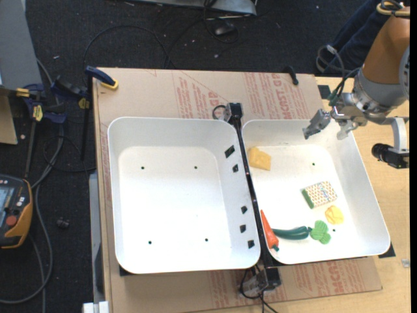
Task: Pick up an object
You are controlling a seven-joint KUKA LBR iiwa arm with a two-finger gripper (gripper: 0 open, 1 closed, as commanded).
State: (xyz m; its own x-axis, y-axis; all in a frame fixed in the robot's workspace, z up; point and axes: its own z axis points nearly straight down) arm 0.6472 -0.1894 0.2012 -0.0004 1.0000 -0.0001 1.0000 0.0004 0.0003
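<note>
Gripper (329, 124) upper right of frame over right bin (365, 175); fingers apart, holding nothing; yellow block (260, 158) nearest, looks light, stiff; pinch flat sides.

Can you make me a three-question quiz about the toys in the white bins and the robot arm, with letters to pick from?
1. Where do the toys lie?
A. In the left bin
B. In the right bin
C. On the floor

2. What colour is the block near the divider?
A. Yellow
B. Blue
C. Purple

3. Where is the gripper?
A. Above the right bin's far edge, apart from the toys
B. Pressing on the green toy
C. Over the left bin

Answers:
1 B: all the toys rest in the right bin.
2 A: it looks plainly yellow.
3 A: it hangs by the far rim, away from the green toy and the patterned box.
</note>
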